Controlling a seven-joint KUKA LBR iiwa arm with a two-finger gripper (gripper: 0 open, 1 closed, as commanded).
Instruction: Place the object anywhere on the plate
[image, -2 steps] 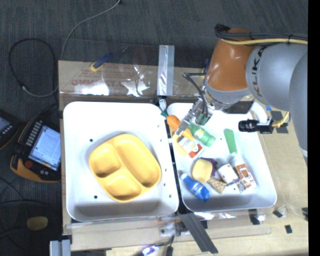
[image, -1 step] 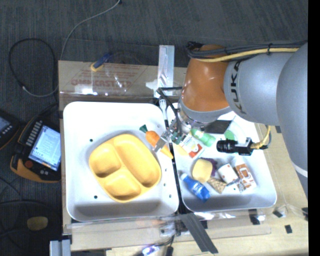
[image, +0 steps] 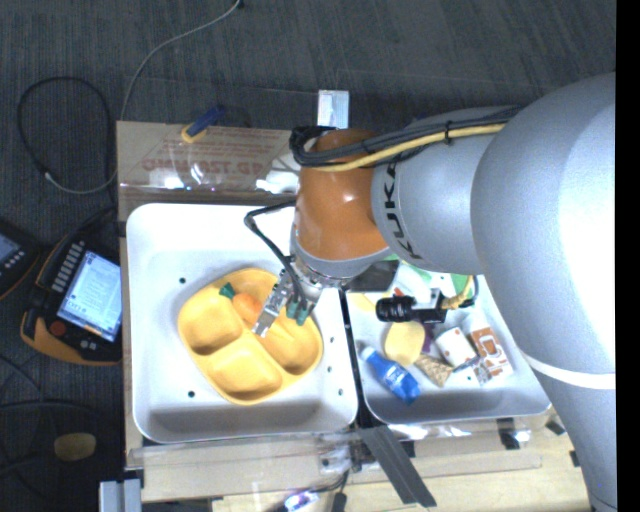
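A yellow divided plate (image: 245, 372) lies in the left white bin (image: 160, 250). On the plate's upper part rests a small orange object with a green end (image: 243, 300), carrot-like in shape. My gripper (image: 283, 315) hangs low over the plate's upper right section, just to the right of the orange object and very close to it. Whether the two touch is unclear. The orange wrist band and the grey arm hide the bin's upper right corner.
The right bin (image: 520, 400) holds several items: a blue bottle (image: 391, 374), a black-handled item (image: 410, 311), a pale round piece (image: 403, 343) and small packets (image: 470, 350). A thin wall (image: 350, 350) separates the bins. A cardboard sheet (image: 200, 155) lies behind the left bin.
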